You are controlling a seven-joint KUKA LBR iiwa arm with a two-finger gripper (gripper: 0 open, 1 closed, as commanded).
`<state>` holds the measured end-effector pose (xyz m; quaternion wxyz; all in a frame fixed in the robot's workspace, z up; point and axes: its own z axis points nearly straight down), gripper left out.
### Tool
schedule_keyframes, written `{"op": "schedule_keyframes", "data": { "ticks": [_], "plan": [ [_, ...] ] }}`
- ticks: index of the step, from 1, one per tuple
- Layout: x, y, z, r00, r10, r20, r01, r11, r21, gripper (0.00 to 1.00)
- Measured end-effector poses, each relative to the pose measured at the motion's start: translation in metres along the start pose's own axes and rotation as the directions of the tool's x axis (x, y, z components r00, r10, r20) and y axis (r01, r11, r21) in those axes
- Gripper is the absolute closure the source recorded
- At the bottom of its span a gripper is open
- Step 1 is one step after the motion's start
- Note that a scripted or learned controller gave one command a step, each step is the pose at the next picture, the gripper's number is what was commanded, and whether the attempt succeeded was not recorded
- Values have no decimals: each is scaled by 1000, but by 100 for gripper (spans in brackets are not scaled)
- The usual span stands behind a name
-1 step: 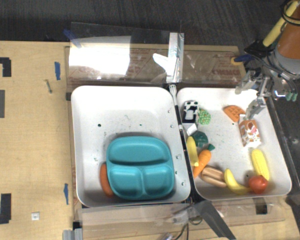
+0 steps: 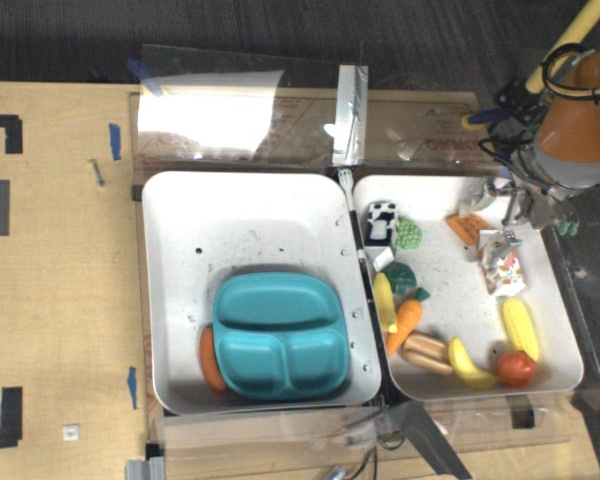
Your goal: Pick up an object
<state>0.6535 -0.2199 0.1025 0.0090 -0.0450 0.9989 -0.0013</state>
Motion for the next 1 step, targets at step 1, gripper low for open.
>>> {"op": "schedule_keyframes", "data": {
  "ticks": [1],
  "plan": [
    [48,24,0,999,41,18,-41,999,8,0]
  ]
}}
